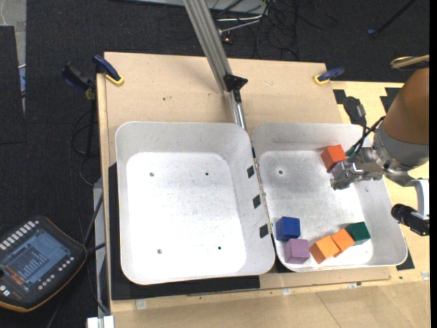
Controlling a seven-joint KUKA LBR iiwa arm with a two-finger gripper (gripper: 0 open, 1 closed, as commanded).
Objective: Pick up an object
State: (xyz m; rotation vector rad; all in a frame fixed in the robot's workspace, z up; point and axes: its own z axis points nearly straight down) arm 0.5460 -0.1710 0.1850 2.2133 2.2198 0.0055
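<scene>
In the right bin (300, 183) my gripper (341, 176) hangs low at the bin's right side, just below and right of an orange block (332, 156) that lies near the far wall. The block sits beside the gripper, not between its fingers as far as I can see. Along the near wall lie a blue block (288, 227), a purple block (296, 250), an orange block (326, 246) and a green block (358, 234).
The left bin (181, 200) stands beside the right one on the tan bench. A metal pole (212, 39) slants in from the top. A teach pendant (34, 262) lies at the lower left. Clamps sit at the bench's far corners.
</scene>
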